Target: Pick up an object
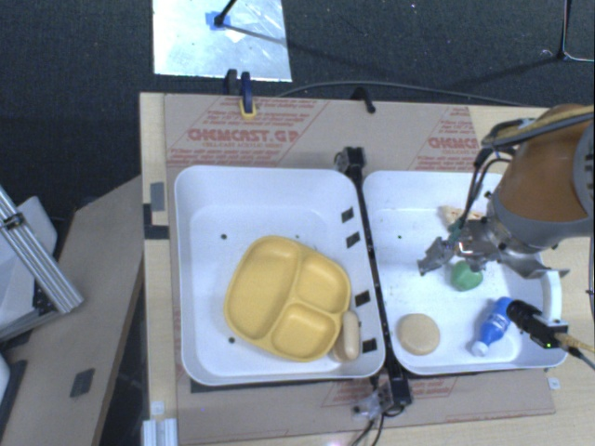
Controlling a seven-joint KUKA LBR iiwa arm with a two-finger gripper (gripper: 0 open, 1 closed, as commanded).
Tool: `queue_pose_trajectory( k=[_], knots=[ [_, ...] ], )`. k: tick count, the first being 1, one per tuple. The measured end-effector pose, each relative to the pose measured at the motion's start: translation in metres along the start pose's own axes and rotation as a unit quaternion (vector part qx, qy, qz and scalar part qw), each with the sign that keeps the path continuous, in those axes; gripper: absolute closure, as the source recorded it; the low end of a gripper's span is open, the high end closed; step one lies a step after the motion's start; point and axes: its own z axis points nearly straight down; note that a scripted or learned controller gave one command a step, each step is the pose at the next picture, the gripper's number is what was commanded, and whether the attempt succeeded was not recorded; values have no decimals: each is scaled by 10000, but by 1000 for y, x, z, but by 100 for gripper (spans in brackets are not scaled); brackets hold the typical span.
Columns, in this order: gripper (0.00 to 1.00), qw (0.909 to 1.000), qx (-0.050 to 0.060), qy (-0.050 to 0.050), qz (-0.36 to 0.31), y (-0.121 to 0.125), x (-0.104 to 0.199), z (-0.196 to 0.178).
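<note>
The right bin (409, 193) holds four loose things: one green ball (466, 276) near its middle, one blue-and-white bottle (491, 324) by the front right corner, one round tan bun-like piece (418, 333) at the front edge, and a pale scrap (453, 216) toward the back edge. The bottle lies on its side, its long axis slanting from the front edge up toward the right edge, white cap end nearest the front. The gripper (444, 252) hangs over the middle of this bin, just beside the green ball on its left; whether its fingers are spread or closed cannot be told, and nothing shows between them.

The left bin (200, 249) carries one yellow compartment tray (286, 297) and one tan oblong piece (349, 335) touching the tray's front right corner. Both bins sit on a board (279, 133) printed with red lettering, over dark carpet (74, 72).
</note>
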Motion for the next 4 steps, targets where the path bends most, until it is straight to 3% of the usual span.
queue_pose_trajectory(
  k=[2, 3, 4],
  knots=[
    [0, 10000, -7, 4, 0, 1, 6, 101],
    [100, 10000, -34, -4, -4, 2, 6, 88],
    [100, 10000, -53, -8, -15, 1, 3, 24]
  ],
)
